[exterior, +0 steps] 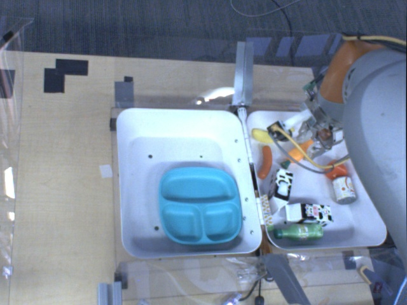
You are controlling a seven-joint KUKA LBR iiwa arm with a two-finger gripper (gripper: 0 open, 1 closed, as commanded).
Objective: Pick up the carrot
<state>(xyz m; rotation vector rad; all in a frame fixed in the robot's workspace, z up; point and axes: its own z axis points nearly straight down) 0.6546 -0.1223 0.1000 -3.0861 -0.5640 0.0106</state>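
A slanted overhead look at a pale wooden bench (57, 189) holding two shallow white bins side by side. The left bin (181, 122) holds a blue divided plate (200, 204) with three compartments, lying flat in the lower middle of the bin.

The right bin (362, 224) is crowded. Near its left wall lies a red-orange sausage (265, 159), pointing up and down, with a yellow spoon-like piece (262, 135) just above it. Below those is a small black-and-white carton (283, 184), and farther down a second cow-patterned carton (316, 213) sits just above a green bottle (299, 232) lying on its side along the bin's lower edge. A small can with a red and white label (344, 189) stands toward the right side.

The carrot (301, 150) — a short orange piece — lies in the upper middle of the right bin, tilted, partly covered by the gripper's parts and by thin yellow strands beside it.

The grey arm (375, 107) enters from the right, its orange band (337, 75) above the wrist. The gripper (316, 134) hangs over the upper part of the right bin, just beside or touching the carrot — which of the two cannot be told, nor whether the jaws are parted or closed.
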